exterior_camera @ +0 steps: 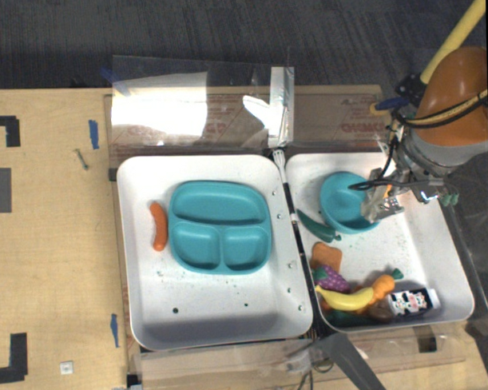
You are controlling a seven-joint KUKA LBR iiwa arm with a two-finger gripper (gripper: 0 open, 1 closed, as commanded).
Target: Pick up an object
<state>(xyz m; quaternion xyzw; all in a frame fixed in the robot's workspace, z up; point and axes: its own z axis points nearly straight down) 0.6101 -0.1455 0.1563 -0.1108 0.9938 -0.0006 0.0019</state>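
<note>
We judge the bowl (342, 201) light, rigid and slick, so we would grip its thin rim, not the rounded wall. It is a small teal bowl in the right bin (454, 247), just above the banana (347, 300). The gripper (378, 203) sits at the bowl's right rim; we cannot tell whether it is spread or closed.
</note>
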